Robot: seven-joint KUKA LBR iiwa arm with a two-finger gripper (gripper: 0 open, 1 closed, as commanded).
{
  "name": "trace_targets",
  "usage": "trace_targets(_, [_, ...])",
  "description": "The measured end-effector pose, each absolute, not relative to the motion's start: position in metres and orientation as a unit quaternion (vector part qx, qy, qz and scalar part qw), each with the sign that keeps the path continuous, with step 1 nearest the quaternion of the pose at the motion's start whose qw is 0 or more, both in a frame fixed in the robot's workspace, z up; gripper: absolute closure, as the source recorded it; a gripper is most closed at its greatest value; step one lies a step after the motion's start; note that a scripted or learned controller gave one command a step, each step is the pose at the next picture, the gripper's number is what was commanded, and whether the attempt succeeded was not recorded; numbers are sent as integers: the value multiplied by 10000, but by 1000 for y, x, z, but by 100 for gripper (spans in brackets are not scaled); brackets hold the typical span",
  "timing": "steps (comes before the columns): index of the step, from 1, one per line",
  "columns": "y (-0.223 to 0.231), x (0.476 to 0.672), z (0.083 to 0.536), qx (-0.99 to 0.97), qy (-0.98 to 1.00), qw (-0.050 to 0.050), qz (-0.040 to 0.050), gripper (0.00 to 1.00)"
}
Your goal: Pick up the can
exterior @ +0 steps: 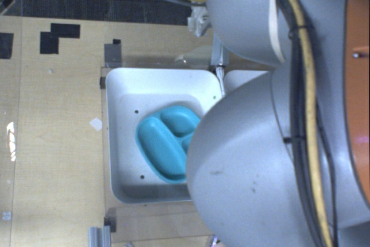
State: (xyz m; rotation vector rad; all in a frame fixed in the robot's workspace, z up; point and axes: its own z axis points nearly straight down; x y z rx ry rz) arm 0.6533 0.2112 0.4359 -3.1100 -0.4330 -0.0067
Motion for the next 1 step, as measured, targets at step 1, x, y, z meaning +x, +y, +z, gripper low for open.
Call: trace_targets(1, [235, 634, 302, -9937, -1124, -1, -1, 100])
